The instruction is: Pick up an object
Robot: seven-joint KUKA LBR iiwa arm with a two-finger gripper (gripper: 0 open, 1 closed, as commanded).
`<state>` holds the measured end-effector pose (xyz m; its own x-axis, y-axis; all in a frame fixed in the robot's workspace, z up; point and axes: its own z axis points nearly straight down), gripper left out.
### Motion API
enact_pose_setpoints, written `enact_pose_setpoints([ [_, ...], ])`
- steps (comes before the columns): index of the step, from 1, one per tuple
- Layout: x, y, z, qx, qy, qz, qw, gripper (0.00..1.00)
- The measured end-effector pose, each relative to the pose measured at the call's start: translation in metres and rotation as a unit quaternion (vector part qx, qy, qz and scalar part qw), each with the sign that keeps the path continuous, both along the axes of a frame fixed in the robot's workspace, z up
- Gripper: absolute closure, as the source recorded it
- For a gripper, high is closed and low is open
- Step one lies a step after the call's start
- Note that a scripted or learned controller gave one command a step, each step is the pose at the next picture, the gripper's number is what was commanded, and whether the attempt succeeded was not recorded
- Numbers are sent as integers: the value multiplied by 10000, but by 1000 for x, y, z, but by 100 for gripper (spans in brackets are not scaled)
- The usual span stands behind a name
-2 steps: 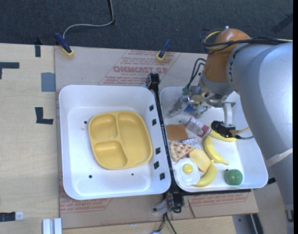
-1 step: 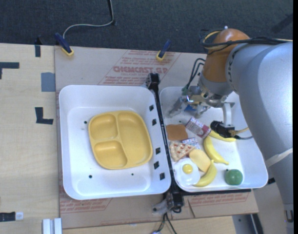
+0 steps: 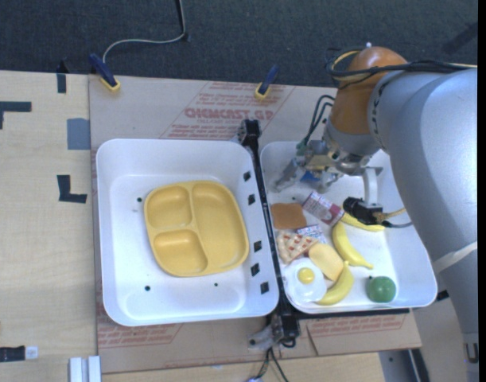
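My gripper (image 3: 301, 179) hangs over the far left part of the right bin (image 3: 410, 245), its two grey fingers spread apart with nothing between them. Just below it lie a brown toast slice (image 3: 288, 215) and a small pink-and-white packet (image 3: 320, 207). Nearer the front are a pizza slice (image 3: 293, 245), a cheese wedge (image 3: 326, 259), a fried egg (image 3: 305, 277), two bananas (image 3: 350, 245) (image 3: 338, 290) and a green round fruit (image 3: 380, 289).
The left bin (image 3: 119, 237) holds a yellow divided plate (image 3: 196, 227). A black divider (image 3: 258, 213) runs between the bins. The grey arm with its orange band (image 3: 362, 94) covers the right bin's far right side.
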<state>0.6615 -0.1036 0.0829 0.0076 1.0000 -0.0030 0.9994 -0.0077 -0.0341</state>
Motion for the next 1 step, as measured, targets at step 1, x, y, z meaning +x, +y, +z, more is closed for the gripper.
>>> enact_pose_setpoints([
  [1,0,-1,0,11,4,7,10000,0],
])
